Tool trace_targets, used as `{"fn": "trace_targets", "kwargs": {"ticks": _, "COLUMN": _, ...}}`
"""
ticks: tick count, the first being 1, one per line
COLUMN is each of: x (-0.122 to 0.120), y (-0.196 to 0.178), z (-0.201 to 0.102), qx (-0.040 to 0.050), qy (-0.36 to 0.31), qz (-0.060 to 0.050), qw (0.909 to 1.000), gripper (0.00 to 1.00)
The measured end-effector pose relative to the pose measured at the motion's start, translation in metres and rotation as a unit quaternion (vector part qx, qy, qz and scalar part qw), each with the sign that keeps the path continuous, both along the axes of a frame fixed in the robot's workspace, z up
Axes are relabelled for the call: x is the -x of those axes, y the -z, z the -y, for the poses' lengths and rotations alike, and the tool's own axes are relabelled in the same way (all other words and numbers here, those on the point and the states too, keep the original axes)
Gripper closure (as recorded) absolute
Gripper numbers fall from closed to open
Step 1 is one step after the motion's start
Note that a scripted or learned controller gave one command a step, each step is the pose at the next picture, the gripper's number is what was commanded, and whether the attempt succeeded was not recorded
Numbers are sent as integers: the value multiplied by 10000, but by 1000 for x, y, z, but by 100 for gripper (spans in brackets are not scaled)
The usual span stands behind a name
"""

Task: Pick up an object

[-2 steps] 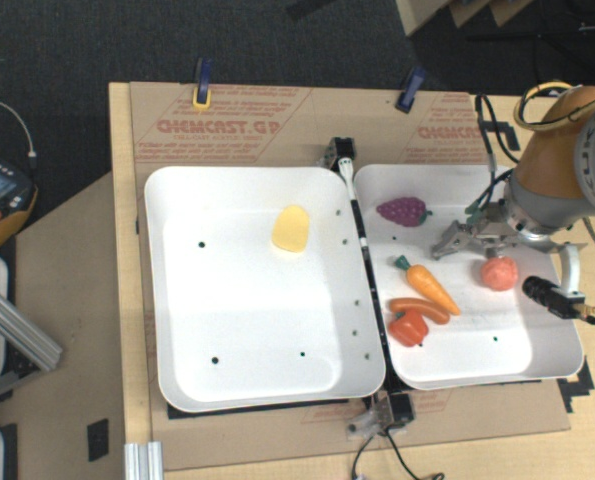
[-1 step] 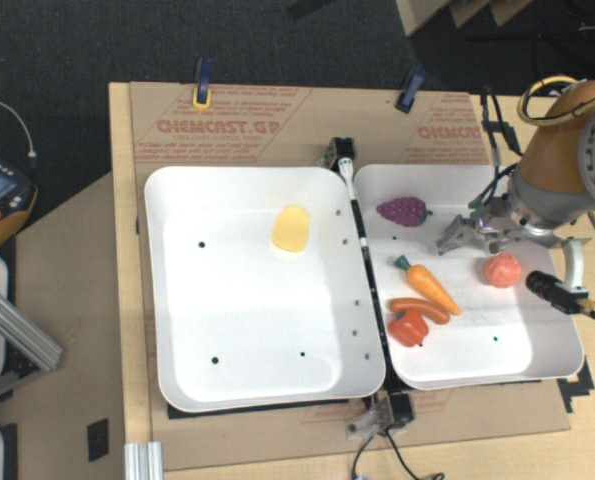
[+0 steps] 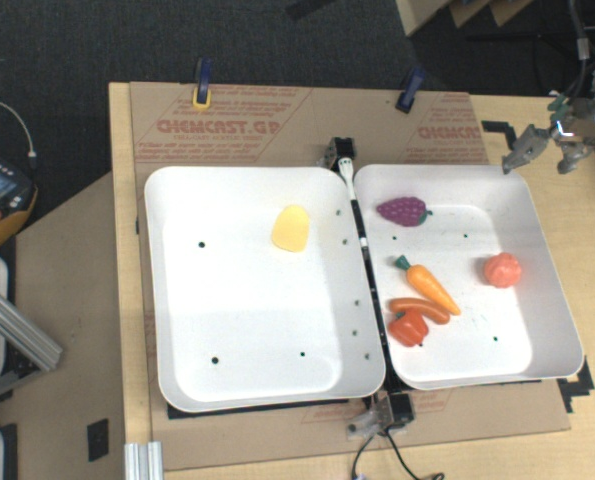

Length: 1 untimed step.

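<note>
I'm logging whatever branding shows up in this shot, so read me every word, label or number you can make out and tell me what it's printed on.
"CHEMCAST G.P": red print on the brown board behind the left bin.
The same red print behind the right bin: cut off and blurred, unreadable.
Smaller red lines under both: too small to read.

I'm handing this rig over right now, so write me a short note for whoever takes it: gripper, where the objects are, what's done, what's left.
Gripper: at the view's upper right, outside the bins, above the right bin's far corner; nothing between its fingers.
Left bin: one yellow piece.
Right bin: purple grapes, carrot, round red-orange fruit, and a sausage resting against a red piece.
Done: nothing picked yet.
Left: descend on one object, grasp, lift.
</note>
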State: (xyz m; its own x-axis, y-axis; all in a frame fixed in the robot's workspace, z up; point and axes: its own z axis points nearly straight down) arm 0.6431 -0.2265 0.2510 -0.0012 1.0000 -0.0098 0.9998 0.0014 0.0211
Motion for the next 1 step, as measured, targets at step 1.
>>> {"fn": "trace_targets", "kwargs": {"ticks": 1, "x": 113, "y": 25, "z": -41, "qx": -73, "qy": 20, "qz": -149, "qw": 9999, "gripper": 0}}
